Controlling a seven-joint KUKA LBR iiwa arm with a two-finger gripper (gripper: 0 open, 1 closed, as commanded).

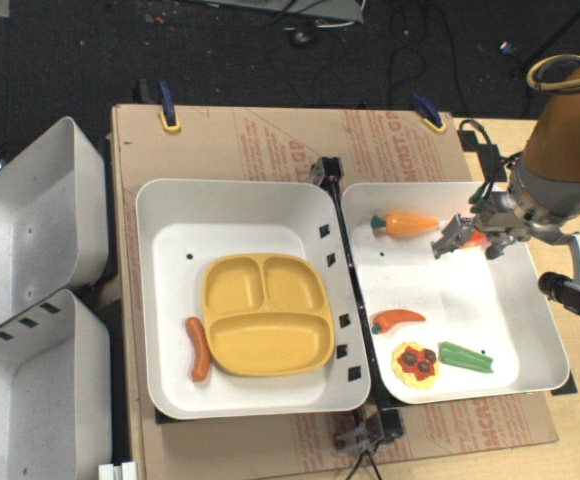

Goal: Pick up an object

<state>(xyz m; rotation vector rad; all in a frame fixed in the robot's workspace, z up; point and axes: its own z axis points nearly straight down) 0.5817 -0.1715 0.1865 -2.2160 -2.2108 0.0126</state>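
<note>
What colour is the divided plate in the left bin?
The divided plate is yellow, a mustard shade, as seen in the camera view.

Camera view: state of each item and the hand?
Carrot: lying in right bin, far end.
Red pepper: lying flat, near divider.
Pizza slice: flat, near edge.
Green piece: flat, beside pizza slice.
Yellow tray: upright in left bin.
Sausage: beside yellow tray.
Hand: over right bin, by carrot.

Yellow tray (pixel 267 314); perhaps a sausage (pixel 199 349) beside it.
</note>
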